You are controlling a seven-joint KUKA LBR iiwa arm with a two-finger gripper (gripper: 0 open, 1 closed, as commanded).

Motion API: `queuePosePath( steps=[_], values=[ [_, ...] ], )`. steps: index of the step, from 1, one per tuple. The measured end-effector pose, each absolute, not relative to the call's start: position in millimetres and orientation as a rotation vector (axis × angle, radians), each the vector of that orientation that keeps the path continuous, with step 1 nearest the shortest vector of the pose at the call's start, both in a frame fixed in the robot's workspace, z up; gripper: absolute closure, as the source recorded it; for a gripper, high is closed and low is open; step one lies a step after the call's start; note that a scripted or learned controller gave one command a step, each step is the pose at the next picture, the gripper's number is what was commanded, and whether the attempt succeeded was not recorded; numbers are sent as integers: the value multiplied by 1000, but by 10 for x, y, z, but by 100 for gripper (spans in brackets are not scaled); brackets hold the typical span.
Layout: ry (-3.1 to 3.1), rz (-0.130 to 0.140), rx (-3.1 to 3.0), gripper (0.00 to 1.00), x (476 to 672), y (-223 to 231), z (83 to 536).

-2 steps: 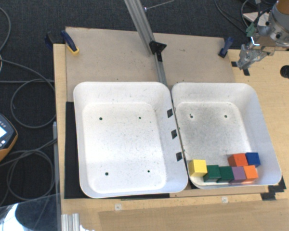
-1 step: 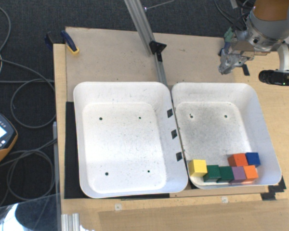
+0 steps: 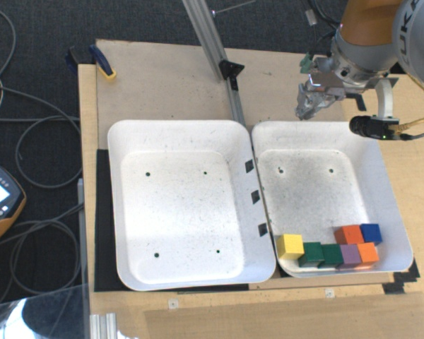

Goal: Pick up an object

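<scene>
Fingers (image 3: 309,109) above right bin (image 3: 390,182) holding blocks (image 3: 331,246)

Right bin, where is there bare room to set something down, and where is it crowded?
In the right bin, the floor from the far wall down past the middle is bare. It is crowded along the near wall: yellow block, green blocks, purple block, orange blocks, blue block. The hand hovers beyond the far rim.
</scene>
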State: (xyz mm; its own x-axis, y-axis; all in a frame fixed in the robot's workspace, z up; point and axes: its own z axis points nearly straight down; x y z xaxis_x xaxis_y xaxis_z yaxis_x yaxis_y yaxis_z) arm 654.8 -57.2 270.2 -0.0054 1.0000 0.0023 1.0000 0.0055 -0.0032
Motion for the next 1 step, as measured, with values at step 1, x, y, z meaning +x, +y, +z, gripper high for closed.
queuePosePath(
  steps=[1],
  values=[
    [-2226, -1, -2211, 100, 6342, -31, 2724]
  ],
)
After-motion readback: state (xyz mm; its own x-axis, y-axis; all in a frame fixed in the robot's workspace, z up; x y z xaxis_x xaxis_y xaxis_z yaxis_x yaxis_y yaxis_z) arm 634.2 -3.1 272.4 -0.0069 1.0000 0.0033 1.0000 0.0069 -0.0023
